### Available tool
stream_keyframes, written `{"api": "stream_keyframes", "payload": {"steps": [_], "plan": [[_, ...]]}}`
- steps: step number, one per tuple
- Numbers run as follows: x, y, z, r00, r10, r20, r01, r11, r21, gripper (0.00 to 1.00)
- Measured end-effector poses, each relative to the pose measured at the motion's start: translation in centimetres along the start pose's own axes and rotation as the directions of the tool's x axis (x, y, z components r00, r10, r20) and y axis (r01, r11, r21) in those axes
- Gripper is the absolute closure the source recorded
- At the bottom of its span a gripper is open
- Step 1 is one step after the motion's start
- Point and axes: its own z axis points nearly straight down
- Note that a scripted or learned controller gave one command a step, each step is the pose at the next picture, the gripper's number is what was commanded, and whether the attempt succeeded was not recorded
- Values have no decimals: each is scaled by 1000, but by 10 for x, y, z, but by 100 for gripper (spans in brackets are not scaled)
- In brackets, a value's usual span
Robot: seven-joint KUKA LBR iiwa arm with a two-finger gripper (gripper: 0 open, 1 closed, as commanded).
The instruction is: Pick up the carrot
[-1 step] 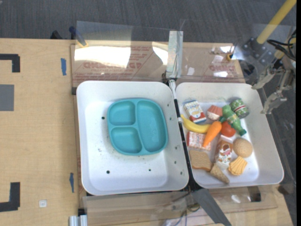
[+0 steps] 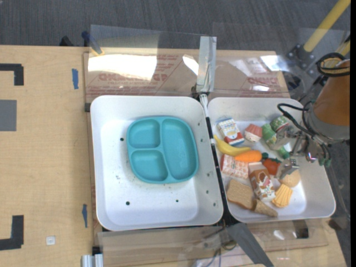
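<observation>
The carrot [image 2: 248, 156] is seen lying in the right bin [image 2: 320, 196], untouched, at 9 o'clock from the tool [image 2: 293, 159]; tool state can't be told.

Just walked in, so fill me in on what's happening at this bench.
The arm reaches in from the right over the right bin, which holds a heap of toy food. Its tool sits low among the items, right by the green end of the carrot, which lies flat beside a banana. Nothing looks lifted yet. The left bin holds a teal divided plate.
</observation>
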Motion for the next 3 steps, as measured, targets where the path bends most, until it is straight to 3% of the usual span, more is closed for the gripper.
{"api": "stream_keyframes", "payload": {"steps": [1, 2, 3], "plan": [[18, 65, 13, 892, 451, -3, -451, 892, 1, 0], [3, 72, 33, 876, 482, 10, -482, 876, 14, 0], [-7, 88, 34, 891, 454, 5, -454, 891, 1, 0]]}}
